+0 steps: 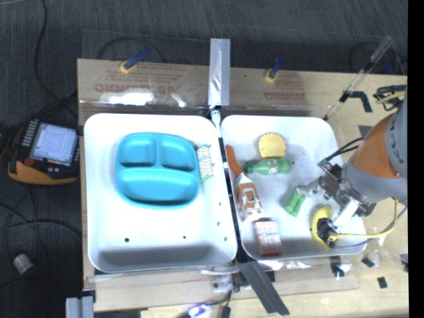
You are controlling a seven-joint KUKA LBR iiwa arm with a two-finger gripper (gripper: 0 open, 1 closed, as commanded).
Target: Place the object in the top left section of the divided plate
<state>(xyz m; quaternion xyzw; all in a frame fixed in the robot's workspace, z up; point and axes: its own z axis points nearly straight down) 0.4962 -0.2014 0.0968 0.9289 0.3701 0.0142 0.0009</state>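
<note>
Two shallow white bins are carried side by side on the worktop, and the coming move is judged to turn on how the small green oblong piece lies to the tool. The piece is seen just beside the tool, on the side facing the centre divider between the bins, in the right half of the right bin and nearer its front edge than its back edge. Its long axis runs roughly from back to front of the bin, tilted a little, with the back end closest to the tool. It is taken to be the task's thing because nothing else lies so close. Whether the tool is open or closed cannot be told, and nothing can be seen held in it. The piece looks plain, bright green and short, lying flat and clear of the green plastic bottle behind it. The blue divided plate rests in the left bin, well apart across the divider, and its top left section lies bare at the plate's back left corner.
</note>
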